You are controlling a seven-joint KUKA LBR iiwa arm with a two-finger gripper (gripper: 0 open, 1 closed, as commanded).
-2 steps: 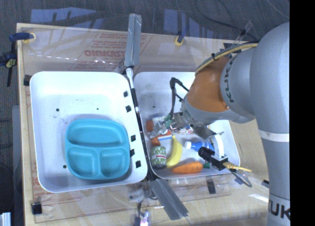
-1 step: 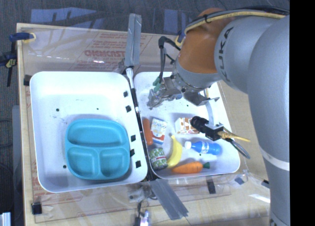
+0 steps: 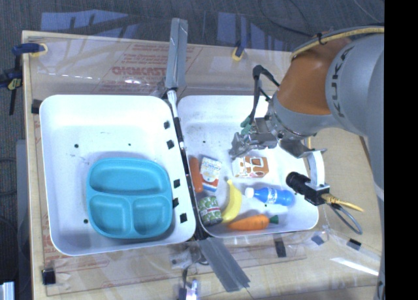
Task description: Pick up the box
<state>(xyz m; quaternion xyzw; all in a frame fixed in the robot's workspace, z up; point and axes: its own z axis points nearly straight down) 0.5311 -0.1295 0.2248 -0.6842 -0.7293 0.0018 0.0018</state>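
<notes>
A small white box with orange and red print [image 3: 252,167] lies flat in the middle of the right bin [image 3: 215,112]. My gripper [image 3: 251,143] hangs right behind its far edge, low over the bin floor, and nothing shows in its grasp. A second small carton with a blue and red label [image 3: 209,170] lies to the left of the box. The grey arm with its orange band [image 3: 307,86] reaches in from the right.
Near the right bin's front wall lie a banana [image 3: 232,201], a carrot [image 3: 249,223], a blue and white bottle [image 3: 270,195], a small can [image 3: 209,209] and an orange item [image 3: 194,174]. A blue divided plate [image 3: 130,197] sits in the left bin [image 3: 72,129].
</notes>
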